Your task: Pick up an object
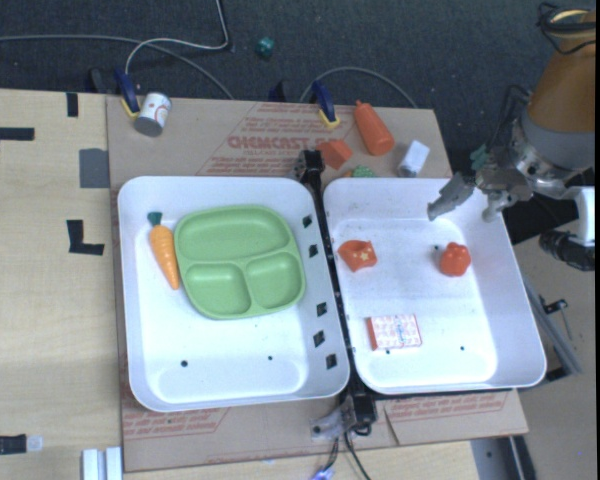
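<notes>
Red pepper unobscured, claw above – fingertips blurred

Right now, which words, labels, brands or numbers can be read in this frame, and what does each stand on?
"CHEMCAST": red print on the brown sheet behind the bins; the smaller red lines beneath it are blurred.
Red print on the same sheet's front edge: too small to read.
Small card in the right bin: red and white pattern, nothing legible.
Small can on the sheet's far left corner: label blurred.

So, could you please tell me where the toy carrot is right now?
The carrot lies in the left bin, along the left edge of the green plate.
</notes>
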